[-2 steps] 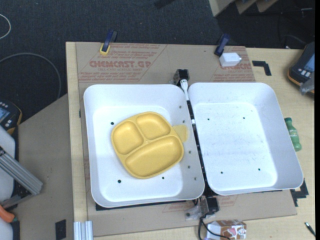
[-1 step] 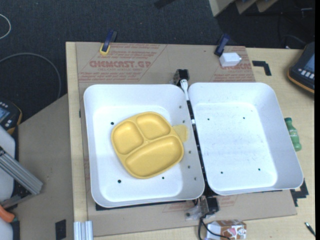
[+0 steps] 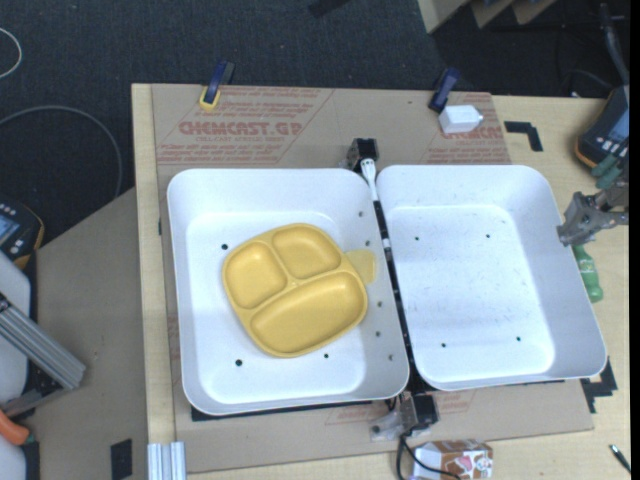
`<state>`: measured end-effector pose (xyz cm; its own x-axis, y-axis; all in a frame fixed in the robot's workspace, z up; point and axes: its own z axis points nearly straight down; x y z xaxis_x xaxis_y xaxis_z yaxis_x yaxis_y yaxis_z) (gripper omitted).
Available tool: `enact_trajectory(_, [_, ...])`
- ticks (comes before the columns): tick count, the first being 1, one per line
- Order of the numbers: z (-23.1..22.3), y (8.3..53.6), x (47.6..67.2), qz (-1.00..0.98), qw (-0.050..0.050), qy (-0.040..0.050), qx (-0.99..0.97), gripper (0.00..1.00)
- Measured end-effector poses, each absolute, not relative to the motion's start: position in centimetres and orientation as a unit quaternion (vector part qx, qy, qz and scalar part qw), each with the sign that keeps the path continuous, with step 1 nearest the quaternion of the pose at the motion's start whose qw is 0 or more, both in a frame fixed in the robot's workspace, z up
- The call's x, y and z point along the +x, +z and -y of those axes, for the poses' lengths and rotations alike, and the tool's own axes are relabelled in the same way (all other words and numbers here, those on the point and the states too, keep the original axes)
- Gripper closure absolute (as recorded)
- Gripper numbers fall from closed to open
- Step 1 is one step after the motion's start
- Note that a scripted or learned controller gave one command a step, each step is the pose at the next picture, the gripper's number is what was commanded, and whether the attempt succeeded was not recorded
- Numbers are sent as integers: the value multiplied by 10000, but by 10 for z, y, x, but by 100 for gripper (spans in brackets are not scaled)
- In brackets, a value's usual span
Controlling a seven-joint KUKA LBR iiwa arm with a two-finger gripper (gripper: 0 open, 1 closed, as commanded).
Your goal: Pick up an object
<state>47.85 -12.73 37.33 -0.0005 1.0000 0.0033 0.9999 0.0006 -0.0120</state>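
With the yellow divided plate (image 3: pixel 294 288) lying flat in the left bin (image 3: pixel 190 268) and the gripper (image 3: pixel 584 218) at the right bin's (image 3: pixel 560 298) far edge, finger state indiscernible, the arm should cross over and pinch 1 raised rim

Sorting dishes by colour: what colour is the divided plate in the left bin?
Yellow all over, seen in the camera view: the divided plate.

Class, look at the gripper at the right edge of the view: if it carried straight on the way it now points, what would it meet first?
Probably the right rim of the right bin beneath the gripper, near a green object; depth and its exact heading are unclear.
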Motion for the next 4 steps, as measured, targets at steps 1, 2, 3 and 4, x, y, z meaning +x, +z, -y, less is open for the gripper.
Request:
enact_trajectory(1, [222, 262, 478, 7049, 22, 17, -7093, 100])
enact_trajectory(2, [223, 247, 491, 7069, 14, 5, -7073, 100])
enact_trajectory(3, [224, 272, 505, 7076, -29, -7, -7066, 100])
enact_trajectory(4, [224, 259, 529, 7077, -20, -2, -7065, 100])
